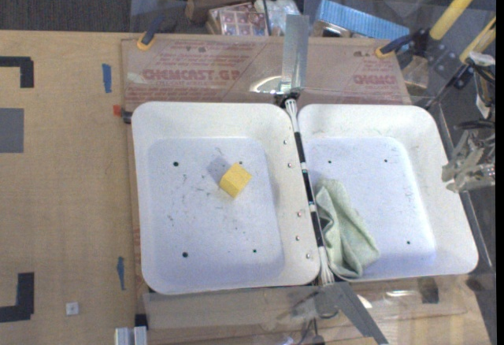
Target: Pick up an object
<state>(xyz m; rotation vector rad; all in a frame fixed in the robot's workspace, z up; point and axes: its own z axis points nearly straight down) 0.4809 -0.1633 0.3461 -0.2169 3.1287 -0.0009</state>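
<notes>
Yellow foam cube [235, 180] sits alone in the left white bin [157, 265]; I'd descend centred, square to its faces. My fingers' spread: cannot tell.

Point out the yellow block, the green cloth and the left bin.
Yellow block [235, 179], camera view: middle of its top face.
Green cloth [345, 231], camera view: centre of the crumpled fabric.
Left bin [146, 119], camera view: rim at its far left corner.
</notes>
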